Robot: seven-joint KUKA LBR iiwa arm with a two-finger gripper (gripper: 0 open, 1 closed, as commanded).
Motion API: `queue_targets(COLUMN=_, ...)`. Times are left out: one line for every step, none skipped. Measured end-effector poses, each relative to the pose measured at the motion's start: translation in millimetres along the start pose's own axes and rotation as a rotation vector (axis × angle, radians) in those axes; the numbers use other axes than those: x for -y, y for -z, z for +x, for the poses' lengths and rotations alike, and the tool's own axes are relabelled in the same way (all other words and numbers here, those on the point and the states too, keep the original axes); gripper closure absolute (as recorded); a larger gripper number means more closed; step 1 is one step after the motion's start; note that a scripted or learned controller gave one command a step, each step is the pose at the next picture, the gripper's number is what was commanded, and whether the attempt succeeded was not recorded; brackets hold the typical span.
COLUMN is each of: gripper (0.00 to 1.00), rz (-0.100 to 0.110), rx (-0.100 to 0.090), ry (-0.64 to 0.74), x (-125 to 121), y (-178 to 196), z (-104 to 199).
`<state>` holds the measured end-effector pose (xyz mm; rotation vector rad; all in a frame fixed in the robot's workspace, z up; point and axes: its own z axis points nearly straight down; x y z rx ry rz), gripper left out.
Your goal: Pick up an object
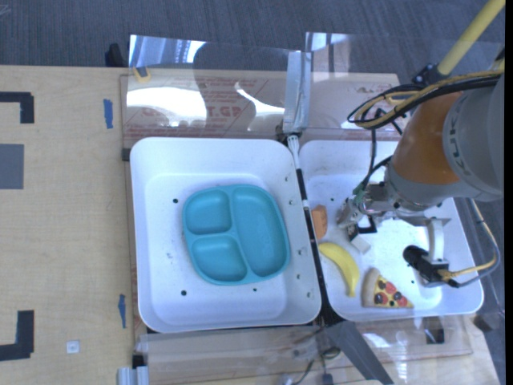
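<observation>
Your gripper [358,219] hangs low in the right bin [465,295], probably above the banana [343,265]; I cannot tell its state. Centre over the banana's middle before descending.

The arm [449,147] hides the claw [358,215] fingers and runs off right

Overall light: bright, even, cool-white, falling from above.
Glare: strong reflections on the clear panels [208,87] at the far side of the bins; the left bin [152,215] shows washed-out white along its far wall.
Shadows: soft and short; a faint one lies beside the blue divided plate [236,233], a darker one under the arm [449,135] in the right bin [469,295].
Sharpness: moderate; cables and small items in the right bin look slightly soft.
Colour: mild bluish cast on white surfaces.
</observation>
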<state>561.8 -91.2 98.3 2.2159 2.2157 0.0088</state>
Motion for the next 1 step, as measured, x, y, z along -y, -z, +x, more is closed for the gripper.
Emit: queue_targets(gripper=1.00, rz=0.002, rx=-0.004, ry=0.007, x=-5.5, y=89.6, z=67.7)
